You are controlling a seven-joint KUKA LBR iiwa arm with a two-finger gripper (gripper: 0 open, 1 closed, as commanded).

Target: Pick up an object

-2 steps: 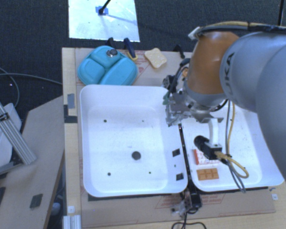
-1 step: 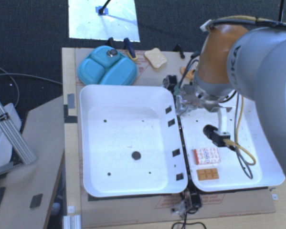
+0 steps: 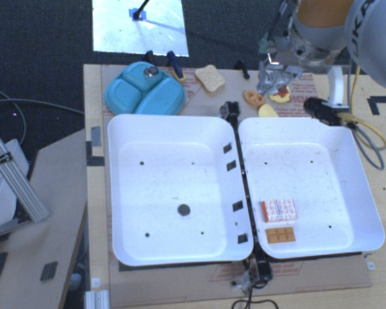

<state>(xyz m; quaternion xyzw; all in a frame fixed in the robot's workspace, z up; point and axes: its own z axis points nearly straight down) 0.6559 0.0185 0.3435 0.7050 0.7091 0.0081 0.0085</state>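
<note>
White bins side by side: right bin (image 3: 363, 192) has a pink-and-white block (image 3: 279, 209) and an orange cracker (image 3: 281, 235) near its front left corner; left bin (image 3: 125, 172) has a small dark disc (image 3: 183, 209). Gripper (image 3: 274, 82) hangs above the bench behind the right bin, beside toy food bits (image 3: 265, 103). Can't tell if it's spread or closed, nothing visibly held. Step looks like pre-approach; next move probably needs travel forward over the right bin and descent onto a piece. Both pieces lie well apart from the gripper.
</note>
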